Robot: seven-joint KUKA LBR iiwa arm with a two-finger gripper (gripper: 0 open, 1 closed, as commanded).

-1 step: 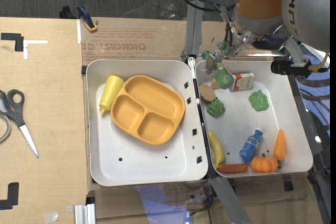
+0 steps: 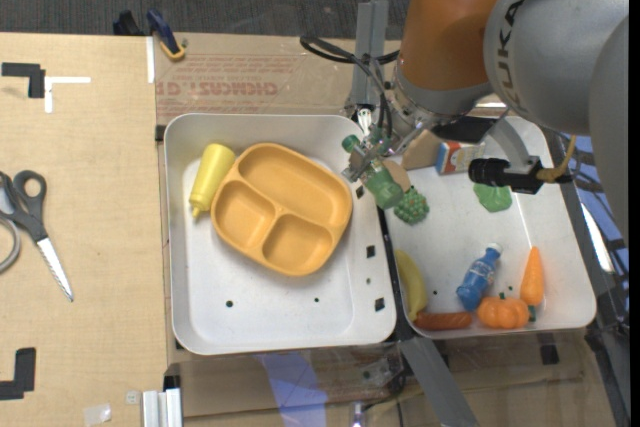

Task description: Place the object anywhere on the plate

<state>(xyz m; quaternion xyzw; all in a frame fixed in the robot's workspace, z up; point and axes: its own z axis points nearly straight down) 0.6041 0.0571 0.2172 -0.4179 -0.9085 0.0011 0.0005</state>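
Note:
An orange-yellow plate (image 2: 280, 208) with three compartments lies in the left bin (image 2: 260, 325), toward its back. My gripper (image 2: 366, 158) hangs over the divider between the two bins, just right of the plate's far right rim. It looks shut on a small green bottle (image 2: 383, 185), which tilts with its cap up and to the left. The bottle's lower end is close to a knobbly green toy (image 2: 411, 207) in the right bin.
A yellow bottle (image 2: 208, 177) lies left of the plate. The right bin (image 2: 560, 320) holds a small carton (image 2: 452, 157), a green piece (image 2: 493, 197), a blue bottle (image 2: 478, 277), a carrot (image 2: 533, 275), a pumpkin (image 2: 503, 313), a sausage (image 2: 443, 320) and a banana (image 2: 410, 283). Scissors (image 2: 35, 225) lie far left.

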